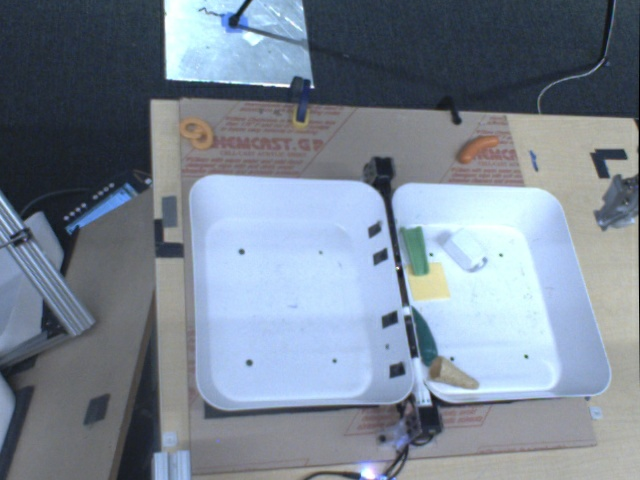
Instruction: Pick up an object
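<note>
The right bin (pixel 560 268) holds several small objects along its left side. A green block (pixel 413 250) stands next to a flat yellow square (pixel 430 282), and a white object (pixel 463 249) lies just right of them. Nearer the front left corner lie a dark green piece (pixel 425 340) and a tan cone (pixel 452 372). My gripper (pixel 618 203) shows as a small grey shape at the right edge of the view, outside the right bin and well away from every object.
The left bin (pixel 290 198) sits beside the right one, joined by a black hinge strip (pixel 395 268). On the board behind the bins lie an orange sausage shape (pixel 477 149), an orange ring (pixel 196 132) and a yellow-blue clamp (pixel 299 103).
</note>
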Robot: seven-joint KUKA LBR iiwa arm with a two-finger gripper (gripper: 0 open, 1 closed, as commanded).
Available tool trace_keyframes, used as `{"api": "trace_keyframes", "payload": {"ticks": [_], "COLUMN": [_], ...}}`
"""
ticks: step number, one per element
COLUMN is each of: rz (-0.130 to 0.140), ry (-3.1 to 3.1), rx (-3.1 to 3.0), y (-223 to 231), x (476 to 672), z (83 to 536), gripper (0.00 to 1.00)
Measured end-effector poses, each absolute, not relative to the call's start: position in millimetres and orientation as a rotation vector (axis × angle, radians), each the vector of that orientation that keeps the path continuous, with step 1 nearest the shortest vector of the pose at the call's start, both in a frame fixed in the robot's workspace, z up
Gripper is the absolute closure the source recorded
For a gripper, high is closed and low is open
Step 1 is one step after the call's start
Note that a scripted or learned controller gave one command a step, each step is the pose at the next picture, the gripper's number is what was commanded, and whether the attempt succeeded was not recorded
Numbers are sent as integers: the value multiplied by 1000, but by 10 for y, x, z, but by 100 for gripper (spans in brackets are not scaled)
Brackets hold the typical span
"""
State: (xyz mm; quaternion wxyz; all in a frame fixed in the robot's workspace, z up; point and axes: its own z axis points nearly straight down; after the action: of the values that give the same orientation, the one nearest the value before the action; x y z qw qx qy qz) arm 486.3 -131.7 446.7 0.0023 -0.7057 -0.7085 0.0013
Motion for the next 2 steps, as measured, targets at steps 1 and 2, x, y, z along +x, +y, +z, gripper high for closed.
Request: {"api": "trace_keyframes", "payload": {"ticks": [1,2], "rz": [-7,7], "ry": [-2232,-2226], "rx": [-2222,-2205], "y": [-1354,-700], "x": [4869,4863], "z": [5003,3671], "gripper": [100,100]}}
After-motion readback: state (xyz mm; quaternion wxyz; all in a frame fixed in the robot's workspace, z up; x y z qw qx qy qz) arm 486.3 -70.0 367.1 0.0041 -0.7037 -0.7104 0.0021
